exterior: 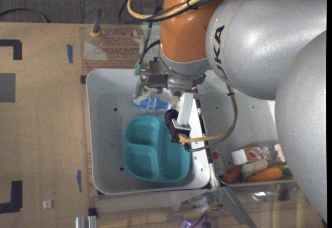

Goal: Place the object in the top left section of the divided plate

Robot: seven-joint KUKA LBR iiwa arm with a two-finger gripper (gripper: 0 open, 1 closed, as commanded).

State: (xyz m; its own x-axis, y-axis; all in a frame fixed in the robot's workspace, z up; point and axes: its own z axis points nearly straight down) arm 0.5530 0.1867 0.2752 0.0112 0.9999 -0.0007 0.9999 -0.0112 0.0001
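A teal divided plate (155, 153) lies in the left white bin (101, 133), toward its near right corner. Just past the plate's far edge I see a small blue and white object (149, 102). My gripper (147, 91) hangs directly over that object, under the orange wrist band, and the wrist hides most of it. From this view I cannot say whether the object is held or resting on the bin floor.
The right bin (270, 183) holds several toy foods, among them an orange carrot (268, 174) and a white and red packet (253, 154). A yellow cable and a black fitting (174, 120) hang over the plate's right side. Cardboard covers the bench at left.
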